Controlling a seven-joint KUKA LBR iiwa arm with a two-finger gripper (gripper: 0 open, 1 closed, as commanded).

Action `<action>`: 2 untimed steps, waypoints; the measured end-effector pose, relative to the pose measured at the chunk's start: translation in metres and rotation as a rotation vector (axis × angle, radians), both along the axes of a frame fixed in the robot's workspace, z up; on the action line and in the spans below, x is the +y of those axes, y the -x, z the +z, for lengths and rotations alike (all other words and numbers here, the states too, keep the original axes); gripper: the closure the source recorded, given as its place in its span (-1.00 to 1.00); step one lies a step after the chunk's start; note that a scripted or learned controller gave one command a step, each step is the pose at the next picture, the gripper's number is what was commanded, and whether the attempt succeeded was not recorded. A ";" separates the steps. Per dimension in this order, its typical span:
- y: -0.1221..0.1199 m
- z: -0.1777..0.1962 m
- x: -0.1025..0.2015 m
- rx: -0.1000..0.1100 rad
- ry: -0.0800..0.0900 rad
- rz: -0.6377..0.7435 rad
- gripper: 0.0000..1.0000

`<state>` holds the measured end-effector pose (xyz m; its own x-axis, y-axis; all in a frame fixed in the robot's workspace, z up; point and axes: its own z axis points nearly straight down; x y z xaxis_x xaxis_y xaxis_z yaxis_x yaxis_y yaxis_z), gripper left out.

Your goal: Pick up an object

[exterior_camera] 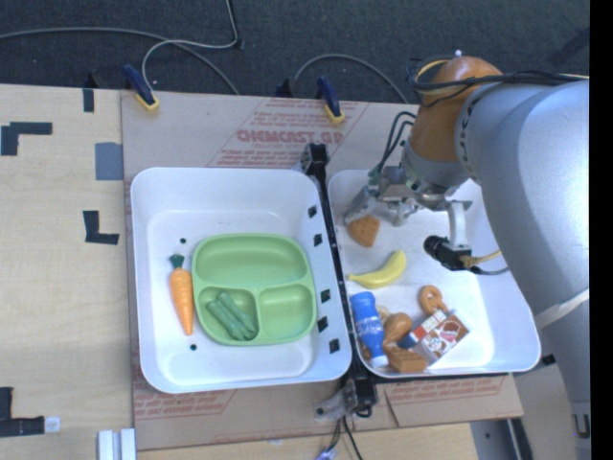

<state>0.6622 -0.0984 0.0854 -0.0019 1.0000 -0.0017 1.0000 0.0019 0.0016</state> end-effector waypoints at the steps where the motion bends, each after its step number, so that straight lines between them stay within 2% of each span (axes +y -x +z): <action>1: -0.002 0.000 0.000 0.001 0.000 0.000 -1.00; 2: -0.006 0.000 0.002 0.001 0.000 -0.001 -1.00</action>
